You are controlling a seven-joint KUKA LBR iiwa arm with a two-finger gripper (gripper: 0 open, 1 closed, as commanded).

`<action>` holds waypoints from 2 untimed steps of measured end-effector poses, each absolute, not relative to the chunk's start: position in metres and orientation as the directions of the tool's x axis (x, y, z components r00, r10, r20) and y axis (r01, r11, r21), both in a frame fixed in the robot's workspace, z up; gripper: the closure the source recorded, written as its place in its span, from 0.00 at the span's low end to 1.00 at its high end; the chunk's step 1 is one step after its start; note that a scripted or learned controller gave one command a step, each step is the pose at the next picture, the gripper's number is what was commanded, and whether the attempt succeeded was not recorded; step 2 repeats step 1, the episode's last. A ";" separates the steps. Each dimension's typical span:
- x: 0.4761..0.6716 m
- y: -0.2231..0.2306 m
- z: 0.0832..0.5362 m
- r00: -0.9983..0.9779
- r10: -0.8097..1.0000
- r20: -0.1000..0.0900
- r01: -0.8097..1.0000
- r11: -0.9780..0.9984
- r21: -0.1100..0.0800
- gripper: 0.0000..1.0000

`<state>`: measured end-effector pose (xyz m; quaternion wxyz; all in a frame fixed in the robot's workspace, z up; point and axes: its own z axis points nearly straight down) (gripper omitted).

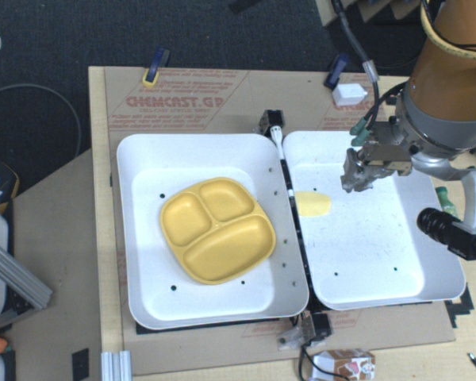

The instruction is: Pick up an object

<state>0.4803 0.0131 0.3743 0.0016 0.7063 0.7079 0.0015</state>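
A pale yellow, flat oval object (312,205) lies in the right bin (381,284) near its left wall. My gripper (357,179) hangs over the same bin, up and to the right of that object and apart from it. A yellow plate with three compartments (216,228) rests in the middle of the left bin (143,213).
The two white bins sit side by side on a cardboard-covered bench (182,98). A black clip (271,122) sits at the top of the seam between them. A black cylindrical part (448,230) reaches over the right bin's right edge. A small white block (349,94) lies behind the right bin.
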 end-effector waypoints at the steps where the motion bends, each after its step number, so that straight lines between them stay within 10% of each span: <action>1: 0.480 0.093 0.428 -0.006 1.000 0.002 1.000 0.006 0.006 1.00; 2: 0.480 0.093 0.428 -0.006 1.000 0.002 1.000 0.006 0.006 1.00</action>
